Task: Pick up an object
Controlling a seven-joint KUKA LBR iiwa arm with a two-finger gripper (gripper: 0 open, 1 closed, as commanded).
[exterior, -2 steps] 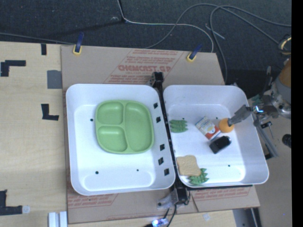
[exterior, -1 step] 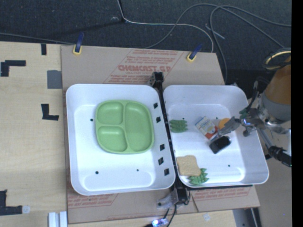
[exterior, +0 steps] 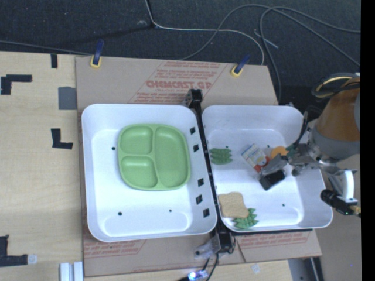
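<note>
The right bin (exterior: 293, 119) holds several small items. A green leafy piece (exterior: 221, 154) lies near its left wall. A small pale packet with blue print (exterior: 252, 153) and an orange piece (exterior: 277, 151) lie in the middle. A tan slice like bread (exterior: 232, 203) sits at the front, with another green leafy piece (exterior: 246, 219) beside it. My gripper (exterior: 271, 177) is low in this bin, dark and slanted, just below the packet and the orange piece. Nothing is seen held in it. The arm (exterior: 340, 124) comes in from the right over the bin's right rim.
The left bin (exterior: 94, 157) holds a light green divided plate (exterior: 154, 156). A black divider (exterior: 202, 157) runs between the bins. Cables trail over the dark surface behind the bench. Cardboard lies under both bins.
</note>
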